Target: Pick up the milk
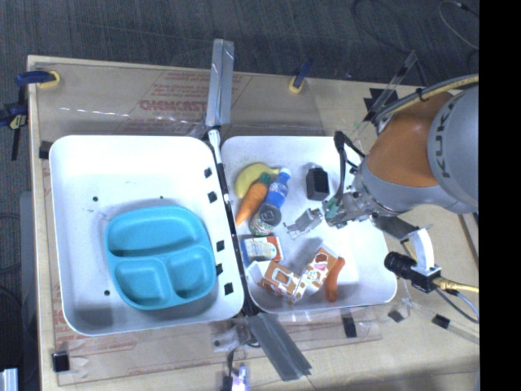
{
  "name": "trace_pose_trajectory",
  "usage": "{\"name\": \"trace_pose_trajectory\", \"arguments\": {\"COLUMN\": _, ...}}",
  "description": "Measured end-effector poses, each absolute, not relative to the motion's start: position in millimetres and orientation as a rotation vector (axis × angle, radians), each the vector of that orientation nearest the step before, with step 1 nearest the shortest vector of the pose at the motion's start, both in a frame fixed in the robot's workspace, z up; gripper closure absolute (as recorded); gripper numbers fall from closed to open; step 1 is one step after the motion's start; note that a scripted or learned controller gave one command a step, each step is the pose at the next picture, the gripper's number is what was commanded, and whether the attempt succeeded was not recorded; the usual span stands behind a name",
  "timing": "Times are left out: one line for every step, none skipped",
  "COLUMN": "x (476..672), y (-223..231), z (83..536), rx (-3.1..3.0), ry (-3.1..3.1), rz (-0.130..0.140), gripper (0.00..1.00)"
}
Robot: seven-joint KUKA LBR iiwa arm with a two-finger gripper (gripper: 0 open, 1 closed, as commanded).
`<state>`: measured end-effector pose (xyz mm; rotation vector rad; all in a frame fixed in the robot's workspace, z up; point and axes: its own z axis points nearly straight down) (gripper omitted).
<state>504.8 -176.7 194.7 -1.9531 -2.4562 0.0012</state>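
While the arm (pixel 423 157) reaches in from the right, its gripper (pixel 308 220) hangs over the middle of the right bin (pixel 370 287), fingers apart, nothing between them. Milk carton (pixel 313 271) lies tipped at the bin's near side, touching a red-orange sausage-like item (pixel 334 277) on its right. Further left: small carton (pixel 260 249), can (pixel 268 216), blue bottle (pixel 278 187), carrot (pixel 251 203), banana (pixel 252 174). Black block (pixel 317 182) sits far side. Left bin (pixel 73 243) holds a blue divided tray (pixel 159 255).

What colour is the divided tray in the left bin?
Light blue, a plain tray with three compartments, clearest in the camera view looking down on the left bin.
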Motion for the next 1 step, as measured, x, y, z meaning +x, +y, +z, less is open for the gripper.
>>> {"name": "trace_pose_trajectory", "arguments": {"x": 482.0, "y": -210.8, "z": 90.6, "rx": -1.832, "ry": -2.549, "rz": 0.001, "gripper": 0.00}}
